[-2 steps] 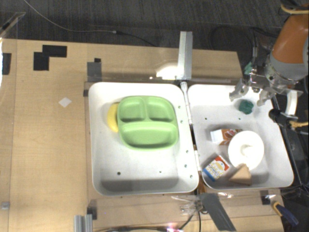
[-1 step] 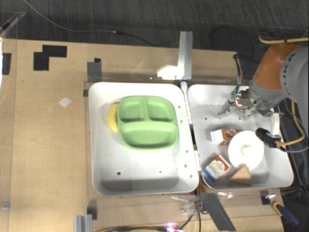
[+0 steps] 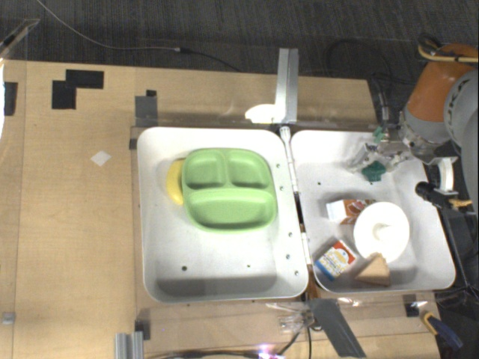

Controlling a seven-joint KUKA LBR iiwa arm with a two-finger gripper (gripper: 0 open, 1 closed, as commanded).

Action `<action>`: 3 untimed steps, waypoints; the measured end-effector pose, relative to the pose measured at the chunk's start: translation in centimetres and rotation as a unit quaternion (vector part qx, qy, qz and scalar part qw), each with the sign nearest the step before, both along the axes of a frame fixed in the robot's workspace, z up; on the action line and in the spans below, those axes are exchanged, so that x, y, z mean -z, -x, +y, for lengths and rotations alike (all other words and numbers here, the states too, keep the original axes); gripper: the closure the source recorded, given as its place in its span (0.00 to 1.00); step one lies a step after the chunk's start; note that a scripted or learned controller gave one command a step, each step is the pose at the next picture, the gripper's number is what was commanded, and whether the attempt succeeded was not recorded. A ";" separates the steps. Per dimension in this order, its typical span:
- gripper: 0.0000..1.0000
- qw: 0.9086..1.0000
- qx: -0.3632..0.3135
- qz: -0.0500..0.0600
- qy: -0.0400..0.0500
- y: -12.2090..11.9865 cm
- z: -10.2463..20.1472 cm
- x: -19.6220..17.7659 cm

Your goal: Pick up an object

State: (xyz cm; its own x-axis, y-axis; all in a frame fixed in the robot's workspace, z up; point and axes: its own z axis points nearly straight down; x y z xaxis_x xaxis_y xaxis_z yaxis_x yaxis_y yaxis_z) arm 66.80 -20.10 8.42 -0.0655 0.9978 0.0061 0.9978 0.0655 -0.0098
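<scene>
My gripper (image 3: 383, 154) hangs over the far right part of the right bin (image 3: 322, 152), reaching in from the right below the orange band. A small teal object (image 3: 373, 172) lies right at its tip; whether it is gripped is unclear. Nearer the front of that bin sit a white round dish (image 3: 382, 230), a small brown and white packet (image 3: 346, 209), a blue and red carton (image 3: 334, 261) and a tan wedge (image 3: 374, 270).
The left bin (image 3: 161, 271) holds a green divided plate (image 3: 228, 189) with a yellow piece (image 3: 174, 182) poking out at its left edge. A metal post (image 3: 287, 88) stands behind the seam between the bins.
</scene>
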 end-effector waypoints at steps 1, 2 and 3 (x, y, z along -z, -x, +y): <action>0.00 1.000 -0.020 -0.005 0.002 5.1 2.3 -3.8; 0.00 1.000 -0.026 -0.007 0.003 2.9 1.4 -0.1; 1.00 1.000 -0.027 -0.009 0.003 2.7 1.4 -1.1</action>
